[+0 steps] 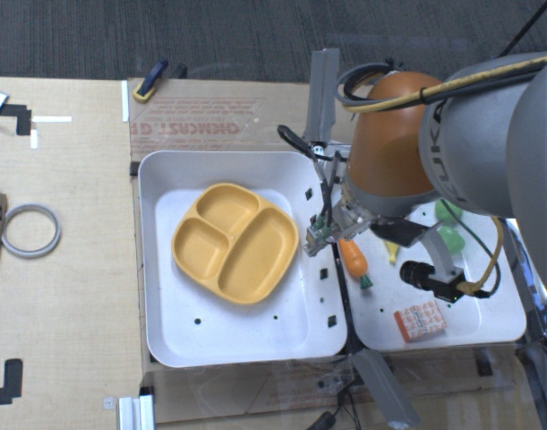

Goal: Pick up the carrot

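Far left, on the wooden bench top (pixel 67 330), a grey tape roll (pixel 27 229) lies flat, well apart from both bins. Up by the back edge is a blue-and-yellow tool (pixel 152 78), resting at the corner of a cardboard sheet (pixel 201 119) with red print.

The left bin (pixel 166 330) holds a yellow divided plate (pixel 235 253) with three compartments and nothing in them. The plate sits near the bin's middle, turned at an angle.

The gripper (pixel 320 234) hangs over the divide between the two bins, at the left bin's right wall and just right of the plate's edge. Its tip is small and cluttered here, so can't tell if it's open or closed. Nothing is visibly gripped.

The carrot (pixel 353 258) lies in the right bin (pixel 488 328), close against that bin's left wall, with its orange body slanting and its green end (pixel 366 282) toward the front. It sits just right of and slightly below the gripper. The top end is very near the gripper, possibly touching, hard to say.

Further right in the same bin are a green object (pixel 449 236), partly under the arm (pixel 474 141), and a red-and-white packet (pixel 420 321) near the front wall, apart from the carrot. The arm's orange band (pixel 389 141) covers the back of the right bin.
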You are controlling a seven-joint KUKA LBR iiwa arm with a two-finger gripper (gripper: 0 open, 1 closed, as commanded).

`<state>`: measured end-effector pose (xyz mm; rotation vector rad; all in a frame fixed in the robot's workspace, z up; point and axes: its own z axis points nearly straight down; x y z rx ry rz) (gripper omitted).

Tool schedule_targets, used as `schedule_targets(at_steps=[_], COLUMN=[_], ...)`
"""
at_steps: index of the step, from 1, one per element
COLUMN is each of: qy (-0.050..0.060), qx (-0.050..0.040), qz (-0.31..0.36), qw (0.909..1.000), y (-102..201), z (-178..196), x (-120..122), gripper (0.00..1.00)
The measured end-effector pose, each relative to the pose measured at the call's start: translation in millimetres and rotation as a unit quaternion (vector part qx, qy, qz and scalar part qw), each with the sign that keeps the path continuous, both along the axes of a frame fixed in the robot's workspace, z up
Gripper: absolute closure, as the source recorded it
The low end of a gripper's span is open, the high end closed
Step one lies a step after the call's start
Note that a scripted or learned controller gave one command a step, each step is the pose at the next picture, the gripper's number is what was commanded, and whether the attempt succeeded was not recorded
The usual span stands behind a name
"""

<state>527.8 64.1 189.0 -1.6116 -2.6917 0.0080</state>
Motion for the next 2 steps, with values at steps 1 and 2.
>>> schedule_targets(at_steps=[1,2], qy=[0.002,-0.002], qx=[-0.0011,-0.0008], qz=[-0.001,-0.054], qw=[1.0000,0.9985], y=[-1,-8], z=[7,150], x=[1,-1], gripper=[1.00,1.00])
